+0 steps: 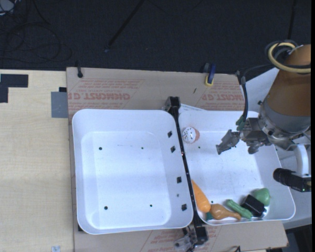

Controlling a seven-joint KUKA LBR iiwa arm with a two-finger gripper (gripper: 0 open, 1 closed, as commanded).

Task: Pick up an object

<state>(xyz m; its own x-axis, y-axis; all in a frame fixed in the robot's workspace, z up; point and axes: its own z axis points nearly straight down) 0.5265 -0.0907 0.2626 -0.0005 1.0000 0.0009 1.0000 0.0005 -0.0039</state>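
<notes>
My gripper (237, 147) hangs over the upper middle of the right bin (283, 214), open, with nothing between its fingers. A small white and orange ball (189, 135) lies to its left, close to the divider between the bins. At the right bin's front edge lie an orange carrot-like piece (200, 196), a yellow-orange piece (220, 211), a long green item (239, 208), a black block (253, 205) and a light green lump (261, 196). All of these sit well below the gripper in the view.
The left bin (81, 156) stands beside the right one, their rims meeting at a black-clipped divider (181, 156). Both rest on a cardboard sheet (121, 88). The grey and orange arm (291, 93) rises over the right bin's far right corner.
</notes>
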